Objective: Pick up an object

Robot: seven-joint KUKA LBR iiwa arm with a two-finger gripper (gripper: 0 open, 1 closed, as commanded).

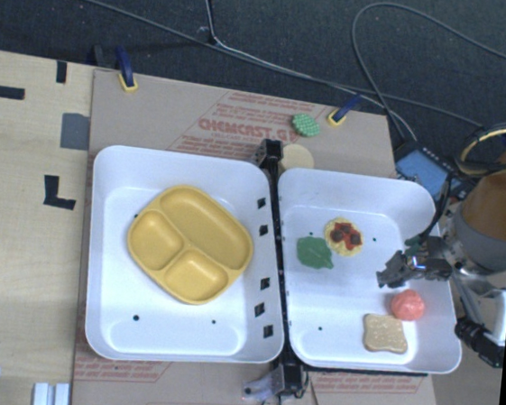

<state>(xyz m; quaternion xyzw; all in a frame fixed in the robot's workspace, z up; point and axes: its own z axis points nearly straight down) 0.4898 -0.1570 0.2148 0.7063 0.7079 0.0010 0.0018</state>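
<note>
Approach step, I judge: the claw (pixel 397 271) hovers in the right bin (pixel 374 191) just above-left of the pink ball (pixel 408 305), its grip state untellable, so next it should shift over the ball and descend

The right bin (pixel 295 247) kept bare floor along its near-left part. A green leafy piece (pixel 314 252), small pizza (pixel 344 237), pink ball (pixel 408 305) and toast slice (pixel 385 333) crowded elsewhere. A yellow divided plate (pixel 190 243) took the left bin's (pixel 106 253) middle.
</note>
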